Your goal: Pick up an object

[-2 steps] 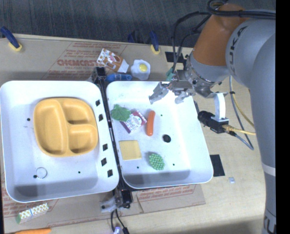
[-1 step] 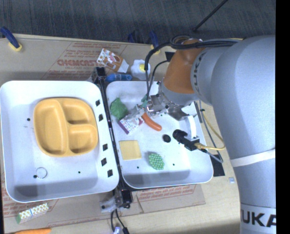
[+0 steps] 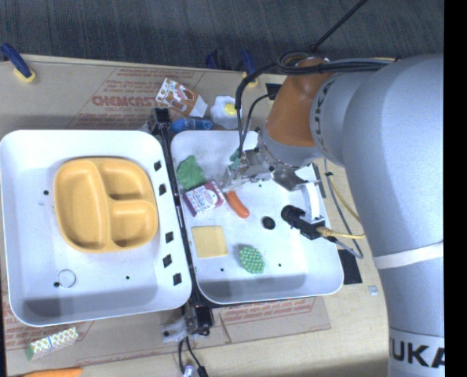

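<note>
Cardboard-covered worktop (image 3: 280,320) at the bottom edge, carrying two shallow white bins side by side. Nearest in the right bin (image 3: 315,277) lies a small green knobbly object (image 3: 251,259), and just beyond it a flat pale-yellow square (image 3: 209,241). Past these, toward the middle of the bin, sit a short orange carrot-shaped piece (image 3: 237,204), a small red-and-white packet (image 3: 202,199) beside it, and a green leafy-looking item (image 3: 190,172) behind the packet. The left bin (image 3: 29,289) holds a yellow divided tray (image 3: 106,203). The grey arm (image 3: 390,171) comes in from the right, its orange band bent down over the right bin's far half. The pincer (image 3: 239,173) hangs low just above and behind the carrot-shaped piece, near the packet; whether its tips are apart or together cannot be told, and nothing is seen between them. Beyond the bins, small packets and a blue and yellow object (image 3: 206,120) lie on the worktop
</note>
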`<state>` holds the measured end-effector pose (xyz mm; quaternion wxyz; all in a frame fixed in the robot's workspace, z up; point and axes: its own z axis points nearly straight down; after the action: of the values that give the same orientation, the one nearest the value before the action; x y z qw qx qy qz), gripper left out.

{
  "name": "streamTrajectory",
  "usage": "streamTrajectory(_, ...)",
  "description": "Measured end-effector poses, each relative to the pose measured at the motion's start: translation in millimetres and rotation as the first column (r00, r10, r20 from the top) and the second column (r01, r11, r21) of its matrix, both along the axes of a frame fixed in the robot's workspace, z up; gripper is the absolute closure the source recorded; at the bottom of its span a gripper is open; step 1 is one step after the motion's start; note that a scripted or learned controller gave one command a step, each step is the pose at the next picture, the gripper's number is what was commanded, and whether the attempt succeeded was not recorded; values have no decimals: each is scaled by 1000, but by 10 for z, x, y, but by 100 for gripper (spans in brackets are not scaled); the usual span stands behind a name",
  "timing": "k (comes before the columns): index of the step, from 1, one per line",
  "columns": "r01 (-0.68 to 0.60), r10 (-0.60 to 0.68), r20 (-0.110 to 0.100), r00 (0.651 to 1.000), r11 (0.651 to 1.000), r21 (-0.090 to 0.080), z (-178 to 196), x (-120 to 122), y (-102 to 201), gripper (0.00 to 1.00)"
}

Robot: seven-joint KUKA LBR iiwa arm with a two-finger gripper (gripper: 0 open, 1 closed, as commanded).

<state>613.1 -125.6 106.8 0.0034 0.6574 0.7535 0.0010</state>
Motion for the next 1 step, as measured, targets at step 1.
streamTrajectory(1,0,0,0,1000,1000,0,-1,0,1,0)
